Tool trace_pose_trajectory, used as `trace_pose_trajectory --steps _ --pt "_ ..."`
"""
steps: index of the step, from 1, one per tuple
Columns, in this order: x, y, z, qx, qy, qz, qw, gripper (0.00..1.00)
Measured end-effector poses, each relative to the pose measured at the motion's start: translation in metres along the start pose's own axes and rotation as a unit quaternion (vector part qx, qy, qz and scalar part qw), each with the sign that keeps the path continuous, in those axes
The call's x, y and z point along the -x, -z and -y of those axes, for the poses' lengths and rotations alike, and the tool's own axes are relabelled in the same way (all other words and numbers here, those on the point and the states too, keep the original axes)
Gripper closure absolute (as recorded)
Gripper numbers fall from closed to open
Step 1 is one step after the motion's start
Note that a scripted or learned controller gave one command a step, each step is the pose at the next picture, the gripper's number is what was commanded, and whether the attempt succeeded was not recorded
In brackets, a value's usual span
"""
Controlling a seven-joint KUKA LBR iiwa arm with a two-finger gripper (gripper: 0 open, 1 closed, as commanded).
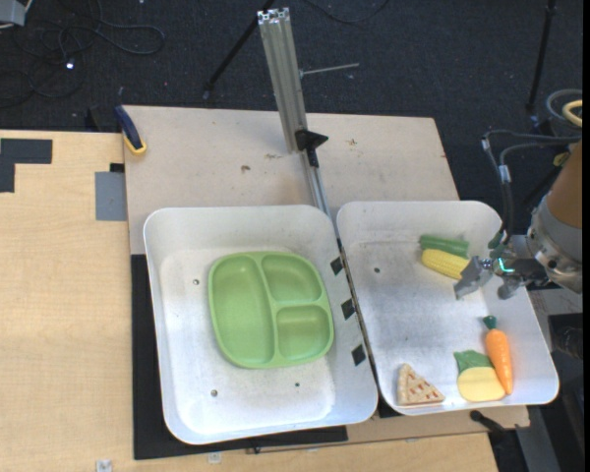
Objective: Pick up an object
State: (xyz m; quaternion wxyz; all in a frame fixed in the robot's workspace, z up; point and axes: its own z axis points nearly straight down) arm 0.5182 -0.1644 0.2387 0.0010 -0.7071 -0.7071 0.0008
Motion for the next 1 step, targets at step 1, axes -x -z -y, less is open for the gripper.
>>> trace_pose_trajectory --steps 1 --pt "0.0 0.0005 -0.0003 0.001 0.0 0.0 1.0 0.0"
